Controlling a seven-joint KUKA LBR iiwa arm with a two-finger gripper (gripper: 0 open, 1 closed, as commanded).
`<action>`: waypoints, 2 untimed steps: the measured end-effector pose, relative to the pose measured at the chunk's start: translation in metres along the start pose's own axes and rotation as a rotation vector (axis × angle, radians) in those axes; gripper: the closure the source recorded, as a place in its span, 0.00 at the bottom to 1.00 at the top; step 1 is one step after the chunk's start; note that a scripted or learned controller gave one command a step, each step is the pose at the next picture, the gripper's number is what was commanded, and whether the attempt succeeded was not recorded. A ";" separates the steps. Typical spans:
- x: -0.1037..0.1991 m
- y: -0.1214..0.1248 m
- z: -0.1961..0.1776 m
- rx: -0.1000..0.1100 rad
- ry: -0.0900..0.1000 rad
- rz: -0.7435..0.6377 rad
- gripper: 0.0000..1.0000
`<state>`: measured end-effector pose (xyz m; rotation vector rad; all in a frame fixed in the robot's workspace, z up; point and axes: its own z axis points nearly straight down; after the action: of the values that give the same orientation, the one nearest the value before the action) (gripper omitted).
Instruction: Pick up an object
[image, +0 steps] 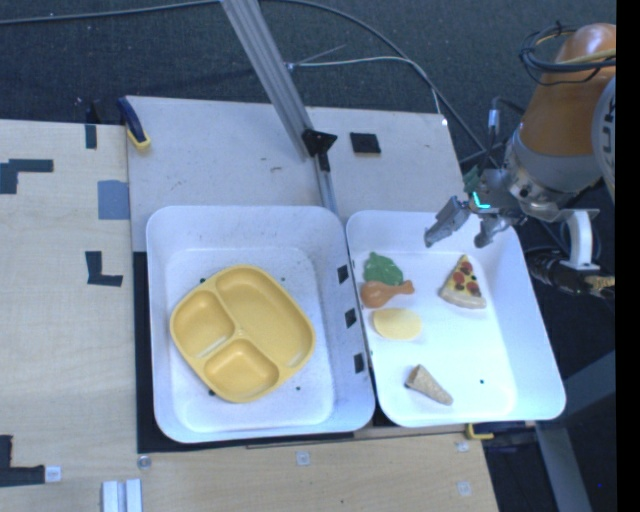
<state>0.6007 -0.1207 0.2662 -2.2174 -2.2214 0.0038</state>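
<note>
While the gripper (467, 222) hangs open and empty over the right bin's (500, 400) far edge, the pizza slice (463, 282) lies just beneath it. Probably light, stiff plastic; pinch across its narrow sides.

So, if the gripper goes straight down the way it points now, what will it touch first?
Probably the pizza slice. The gripper hangs open over the far part of the right bin, fingers pointing down, and the slice lies just below it in the view. Depth is unclear, so it may meet bare bin floor beside the slice.
</note>
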 end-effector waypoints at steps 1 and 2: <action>0.000 0.001 -0.001 -0.002 0.000 0.000 0.00; 0.002 -0.009 0.058 0.002 -0.001 0.001 0.00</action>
<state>0.5916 -0.1183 0.2087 -2.2180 -2.2194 0.0068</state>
